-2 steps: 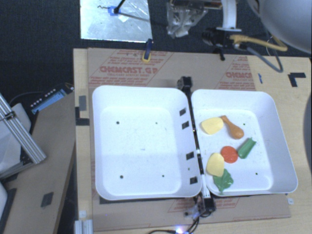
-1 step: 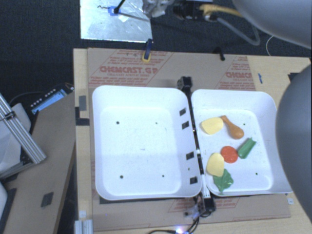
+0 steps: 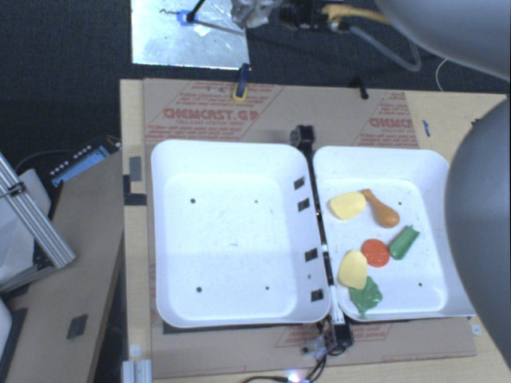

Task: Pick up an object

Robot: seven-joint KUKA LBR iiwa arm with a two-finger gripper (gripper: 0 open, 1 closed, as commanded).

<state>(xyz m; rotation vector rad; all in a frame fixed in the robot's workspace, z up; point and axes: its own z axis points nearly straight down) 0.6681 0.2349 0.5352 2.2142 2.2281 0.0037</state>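
Nothing was yet picked; the toys were left in the right bin; the gripper was raised beyond the bench's far edge.

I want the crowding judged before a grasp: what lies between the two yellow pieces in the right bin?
Nothing: bare white bin floor separates the upper yellow piece from the lower yellow piece in the camera view; the red piece sits just right.

bench | left bin | right bin | side by side, touching
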